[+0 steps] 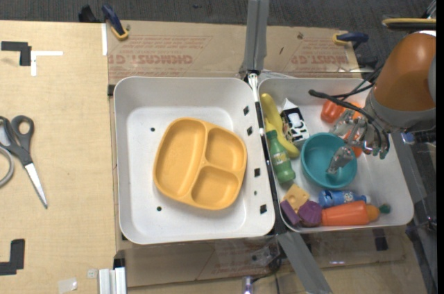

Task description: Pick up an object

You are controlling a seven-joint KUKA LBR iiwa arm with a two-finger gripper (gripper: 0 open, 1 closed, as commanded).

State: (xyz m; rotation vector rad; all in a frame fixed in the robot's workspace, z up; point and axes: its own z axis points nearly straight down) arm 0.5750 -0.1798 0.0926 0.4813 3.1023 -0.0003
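The grey arm with its orange band [411, 71] reaches in from the right over the right-hand shallow white bin [395, 182], its two-finger gripper [341, 162] lowered into the round teal plastic bowl [327, 161]; how far the claw is parted, and whether it has hold of anything, I cannot tell. Beside the bowl lie a yellow toy banana [272, 118], a green toy bottle [280, 157] and an orange toy carrot [349, 213]. The left-hand white bin [128, 168] holds a yellow three-compartment plastic plate [200, 163].
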